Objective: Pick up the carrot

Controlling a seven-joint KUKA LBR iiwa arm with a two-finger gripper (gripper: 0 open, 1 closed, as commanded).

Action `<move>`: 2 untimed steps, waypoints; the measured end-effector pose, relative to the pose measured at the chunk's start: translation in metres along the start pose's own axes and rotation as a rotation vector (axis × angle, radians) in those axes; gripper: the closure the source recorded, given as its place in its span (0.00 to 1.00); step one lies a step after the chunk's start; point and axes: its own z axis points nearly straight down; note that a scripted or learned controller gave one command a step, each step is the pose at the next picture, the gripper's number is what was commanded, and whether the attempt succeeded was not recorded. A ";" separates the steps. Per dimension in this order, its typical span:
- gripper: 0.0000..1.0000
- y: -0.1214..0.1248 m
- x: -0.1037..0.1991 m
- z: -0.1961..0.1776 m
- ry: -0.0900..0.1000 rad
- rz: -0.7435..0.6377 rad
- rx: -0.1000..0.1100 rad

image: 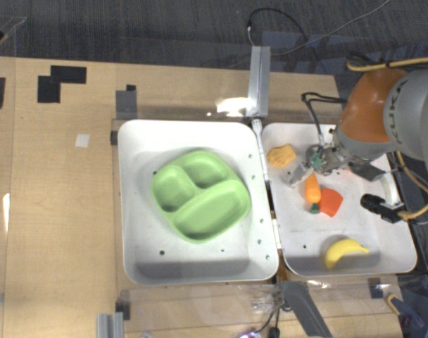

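Seen from the fixed overhead camera, a grey arm (411, 111) with an orange band (365, 111) reaches in from the right over the right-hand white bin (390, 252) on a pale wooden desk (52, 210). Its gripper (314, 162) hangs low near the bin's upper middle, just above the carrot (312, 189); whether the fingers are released or clenched cannot be told from this angle, and nothing is clearly seen between them. The carrot lies in the right bin, roughly at its centre-left, orange with a green tip pointing toward the near edge, touching or just beside a red-orange block (331, 202) on its right. A tan, bread-like piece (281, 155) sits near the bin's upper left corner, just left of the gripper. A yellow banana (343, 251) rests near the bin's front wall, well apart from the carrot. The left-hand white bin (136, 259) holds a green divided plate (200, 194), tilted at an angle in its middle. Black cables (284, 27) trail across the dark floor beyond the desk.
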 end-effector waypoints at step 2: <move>1.00 0.041 0.042 -0.111 0.004 -0.007 0.005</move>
